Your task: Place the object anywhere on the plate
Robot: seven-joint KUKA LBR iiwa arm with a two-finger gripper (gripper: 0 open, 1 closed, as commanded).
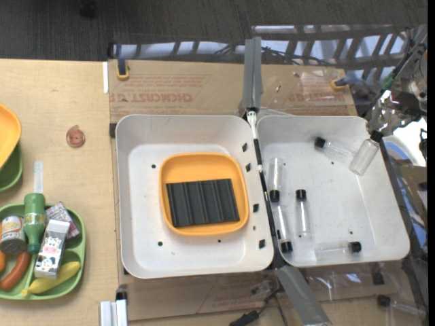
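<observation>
Clear plastic tubes with black caps lie in the right white bin (pixel 391 202). One clear capped tube (pixel 338 149) rests near the bin's far right corner, two (pixel 274 178) (pixel 301 212) lie along the left wall, and one (pixel 334 249) lies by the near edge. The orange square plate with the dark ribbed insert (pixel 202 193) sits in the middle of the left white bin (pixel 136 195).

At the far right corner of the right bin, the metal two-finger gripper (pixel 380 122) hangs over the rim, and a clear cylinder (pixel 363 157) is just under its tips. It seems to be held there, but the view is poor at this edge, so I cannot tell how wide the jaws stand or whether they really pinch it.

Such a tube is probably light, stiff and smooth, so it may slip or roll easily. I judge the best hold is across the middle of the body, with the fingers on both sides of its round wall, not on the cap end. On the plate, the ribs could stop it from rolling.
</observation>
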